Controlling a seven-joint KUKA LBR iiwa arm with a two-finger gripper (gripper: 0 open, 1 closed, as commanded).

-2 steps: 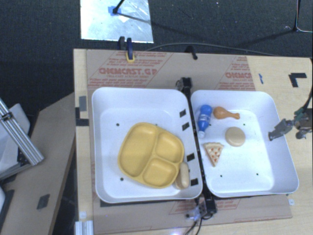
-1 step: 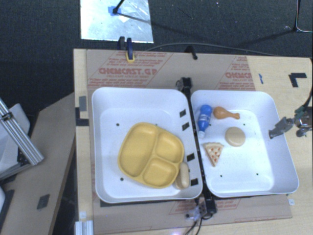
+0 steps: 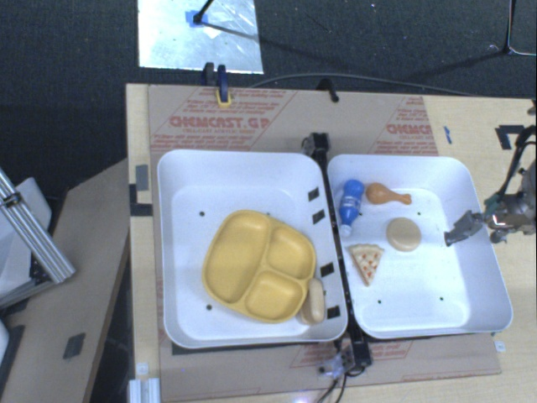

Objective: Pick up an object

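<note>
The right bin [image 3: 470,305] holds a blue bottle [image 3: 349,201] lying along its left wall, a tan toy drumstick [image 3: 388,195] at the back, a round beige bun [image 3: 404,234] in the middle and a pizza slice [image 3: 367,262] in front of the bottle. My gripper [image 3: 461,228] hangs over the right side of this bin, to the right of the bun and apart from it. Nothing shows in its grasp.
The left bin [image 3: 193,183] carries a yellow divided plate [image 3: 260,265] with a small beige bread roll [image 3: 315,300] at the plate's front right corner. A black divider [image 3: 331,225] runs between the bins. A clamp [image 3: 221,86] stands at the bench's back edge.
</note>
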